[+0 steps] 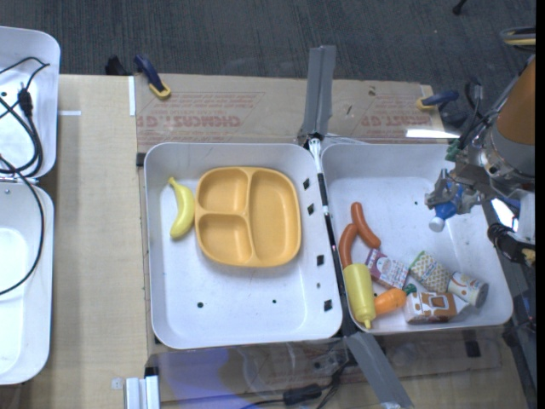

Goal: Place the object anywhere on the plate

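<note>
Setting: two shallow white bins are seen from above, side by side on a bench; the left bin and the right bin are parted by a grey divider
Plate: a yellow plate with three compartments is set near the middle of the left bin, with nothing lying on it
Banana: a yellow toy banana is laid just beside the plate's left rim, curved, not on the plate
Candidate objects: a heap is gathered in the lower part of the right bin; two orange sausages, a yellow squeeze bottle, a small carrot, and some small printed packets and a cup
Gripper: the gripper is hung over the upper right of the right bin, well apart from the heap; whether it is spread or closed cannot be told, and nothing is clearly seen in its grip
Handling: the toys are judged light, stiff and smooth, so slipping is likely; a sausage is best taken across its middle, and the bottle across its body
</note>
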Robot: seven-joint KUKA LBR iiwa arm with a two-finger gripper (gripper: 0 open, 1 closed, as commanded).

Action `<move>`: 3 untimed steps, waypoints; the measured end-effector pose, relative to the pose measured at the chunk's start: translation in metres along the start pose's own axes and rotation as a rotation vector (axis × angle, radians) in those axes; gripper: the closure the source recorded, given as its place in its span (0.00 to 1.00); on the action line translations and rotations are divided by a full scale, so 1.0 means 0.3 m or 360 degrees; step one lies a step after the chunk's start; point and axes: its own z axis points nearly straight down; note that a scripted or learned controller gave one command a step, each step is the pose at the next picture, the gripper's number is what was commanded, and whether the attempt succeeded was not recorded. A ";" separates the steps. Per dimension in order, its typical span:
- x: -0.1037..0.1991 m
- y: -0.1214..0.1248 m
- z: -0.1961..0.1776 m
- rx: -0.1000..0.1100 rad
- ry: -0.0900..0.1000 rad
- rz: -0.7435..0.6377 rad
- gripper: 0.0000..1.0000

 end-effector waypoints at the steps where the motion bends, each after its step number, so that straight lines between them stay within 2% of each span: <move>1: 0.175 0.039 -0.140 0.0000 -0.0001 -0.0057 1.00; 2: 0.260 0.002 -0.448 -0.0001 -0.0002 -0.0323 1.00; 3: 0.469 -0.016 -0.200 0.0001 -0.0001 -0.0644 1.00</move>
